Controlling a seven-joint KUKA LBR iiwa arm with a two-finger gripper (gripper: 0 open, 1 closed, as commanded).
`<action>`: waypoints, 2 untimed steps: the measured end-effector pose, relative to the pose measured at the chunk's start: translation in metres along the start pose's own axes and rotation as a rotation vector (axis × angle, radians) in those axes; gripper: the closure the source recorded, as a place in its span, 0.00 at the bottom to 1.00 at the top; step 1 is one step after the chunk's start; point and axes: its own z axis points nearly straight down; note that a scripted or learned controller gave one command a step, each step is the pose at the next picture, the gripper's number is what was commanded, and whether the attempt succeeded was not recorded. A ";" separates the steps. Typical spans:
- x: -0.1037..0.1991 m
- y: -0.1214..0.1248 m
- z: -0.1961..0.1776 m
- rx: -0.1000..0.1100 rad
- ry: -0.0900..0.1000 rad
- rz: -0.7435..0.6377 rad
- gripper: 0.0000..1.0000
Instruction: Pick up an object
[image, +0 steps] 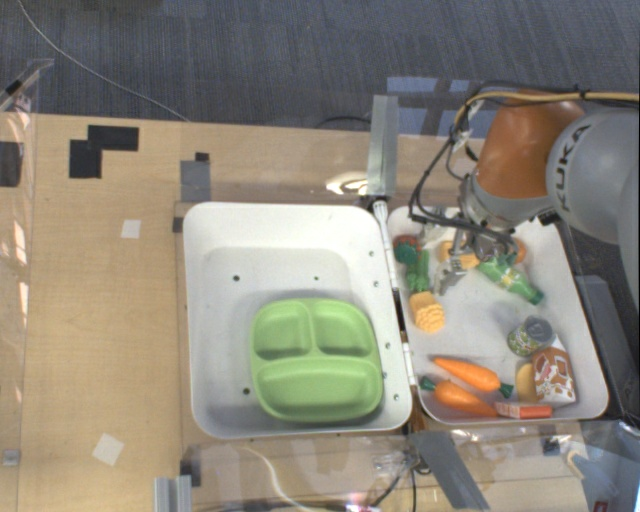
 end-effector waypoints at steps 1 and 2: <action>-0.005 0.001 -0.015 0.003 -0.017 -0.005 1.00; -0.009 0.021 -0.181 0.004 -0.019 0.040 1.00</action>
